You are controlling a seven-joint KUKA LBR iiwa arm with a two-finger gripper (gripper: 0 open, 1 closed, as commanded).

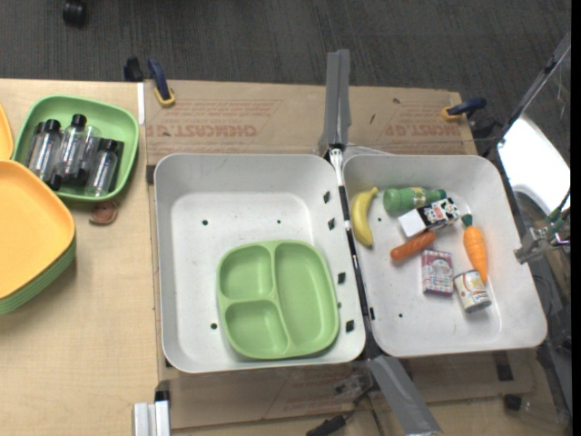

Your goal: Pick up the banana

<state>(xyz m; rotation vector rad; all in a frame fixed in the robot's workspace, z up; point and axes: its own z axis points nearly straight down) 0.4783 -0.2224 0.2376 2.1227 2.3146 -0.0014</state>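
The yellow banana (363, 216) lies in the right white bin (517, 325), close to that bin's left wall and towards its far side. It is curved, with its stem end pointing away from the camera. A green bottle (413, 198) lies just to its right, a small gap between them. Nothing covers the banana.
The right bin also holds a black-and-white box (436, 216), two orange carrots (413, 246) (476, 252), a pink carton (437, 272) and a small can (472, 292). In the left bin (182, 243) sits a green divided plate (277, 298). A green tray of bottles (77, 148) and orange plates (32, 234) stand at the left.
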